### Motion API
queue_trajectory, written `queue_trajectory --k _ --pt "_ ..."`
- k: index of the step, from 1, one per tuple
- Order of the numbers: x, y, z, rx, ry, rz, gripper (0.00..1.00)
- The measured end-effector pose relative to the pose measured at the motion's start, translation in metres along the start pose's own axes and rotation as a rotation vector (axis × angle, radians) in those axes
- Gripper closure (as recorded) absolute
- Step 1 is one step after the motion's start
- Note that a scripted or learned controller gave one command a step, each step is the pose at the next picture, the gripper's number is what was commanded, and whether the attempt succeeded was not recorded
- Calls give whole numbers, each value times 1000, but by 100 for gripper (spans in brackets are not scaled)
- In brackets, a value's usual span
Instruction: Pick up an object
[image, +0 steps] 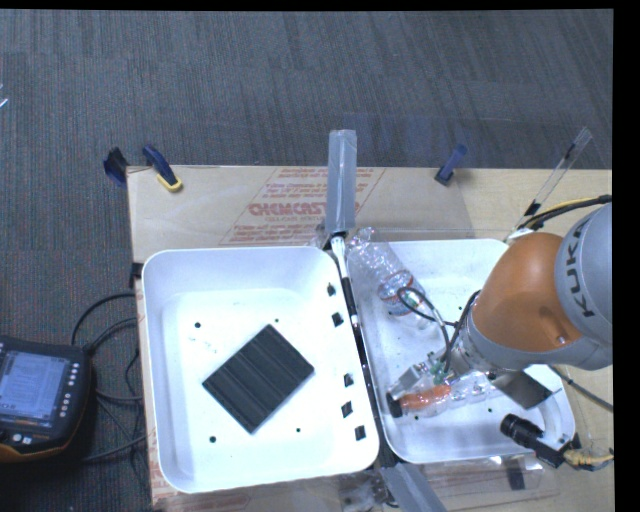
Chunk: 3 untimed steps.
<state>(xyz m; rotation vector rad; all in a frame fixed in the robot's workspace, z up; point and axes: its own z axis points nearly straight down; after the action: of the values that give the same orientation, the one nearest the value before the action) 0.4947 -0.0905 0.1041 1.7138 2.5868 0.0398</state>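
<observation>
Orange-banded arm lowers its pincer (428, 385) over a red item (418, 399) in the right bin (470, 440) (grip state unreadable); centre squarely before lifting.

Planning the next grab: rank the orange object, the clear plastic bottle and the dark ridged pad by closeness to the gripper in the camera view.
From the gripper:
1. Orange object, right bin, right beside it.
2. Clear plastic bottle, same bin's far left corner.
3. Dark ridged pad, middle of the left bin.
</observation>
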Motion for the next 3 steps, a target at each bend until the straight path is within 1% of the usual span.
queue_trajectory --k 1,2,3 --pt "2 -1 -3 11 9 1 100" --pt "2 -1 -3 11 9 1 0" --pt "2 0 -10 15 13 4 100"
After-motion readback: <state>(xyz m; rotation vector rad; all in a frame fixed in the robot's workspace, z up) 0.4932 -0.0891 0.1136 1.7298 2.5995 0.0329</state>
